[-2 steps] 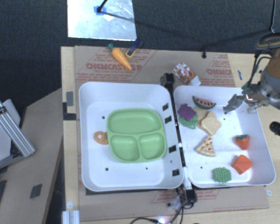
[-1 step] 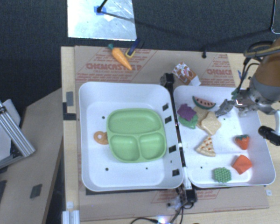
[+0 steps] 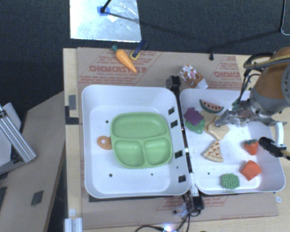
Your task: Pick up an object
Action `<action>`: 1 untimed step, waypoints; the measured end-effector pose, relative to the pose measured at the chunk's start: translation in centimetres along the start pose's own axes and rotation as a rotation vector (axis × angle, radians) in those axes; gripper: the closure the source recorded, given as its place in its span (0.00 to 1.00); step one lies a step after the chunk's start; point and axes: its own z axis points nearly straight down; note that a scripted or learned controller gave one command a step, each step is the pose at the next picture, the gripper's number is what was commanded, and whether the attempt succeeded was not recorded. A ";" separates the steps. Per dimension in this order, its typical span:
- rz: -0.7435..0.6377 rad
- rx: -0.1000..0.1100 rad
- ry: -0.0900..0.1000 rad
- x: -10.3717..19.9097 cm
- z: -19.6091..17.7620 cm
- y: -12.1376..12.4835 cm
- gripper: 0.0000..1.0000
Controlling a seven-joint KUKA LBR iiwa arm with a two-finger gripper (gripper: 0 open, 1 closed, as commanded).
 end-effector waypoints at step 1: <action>-0.002 -0.008 -0.002 -0.1 -1.5 0.2 1.00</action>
